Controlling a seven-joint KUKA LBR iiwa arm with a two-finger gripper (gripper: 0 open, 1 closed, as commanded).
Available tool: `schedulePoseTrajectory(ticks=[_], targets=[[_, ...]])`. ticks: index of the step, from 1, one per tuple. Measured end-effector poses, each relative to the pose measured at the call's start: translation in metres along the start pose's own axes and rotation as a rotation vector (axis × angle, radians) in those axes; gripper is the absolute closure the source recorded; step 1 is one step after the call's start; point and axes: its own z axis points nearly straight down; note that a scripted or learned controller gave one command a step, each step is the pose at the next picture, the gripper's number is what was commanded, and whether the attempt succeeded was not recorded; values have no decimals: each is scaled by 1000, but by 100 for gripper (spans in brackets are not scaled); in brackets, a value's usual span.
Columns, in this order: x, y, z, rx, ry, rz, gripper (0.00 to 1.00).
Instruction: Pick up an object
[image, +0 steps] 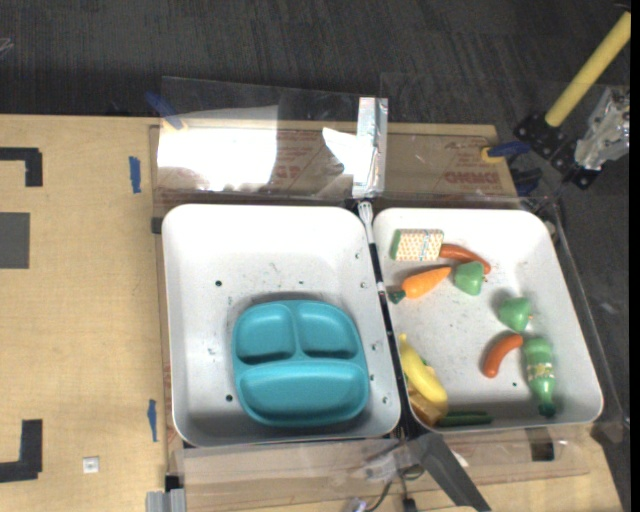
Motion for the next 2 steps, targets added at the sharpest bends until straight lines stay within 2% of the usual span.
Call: schedulePoseTrajectory(ticks=[2], targets=[[-4, 3, -27, 1, -24, -2, 100]])
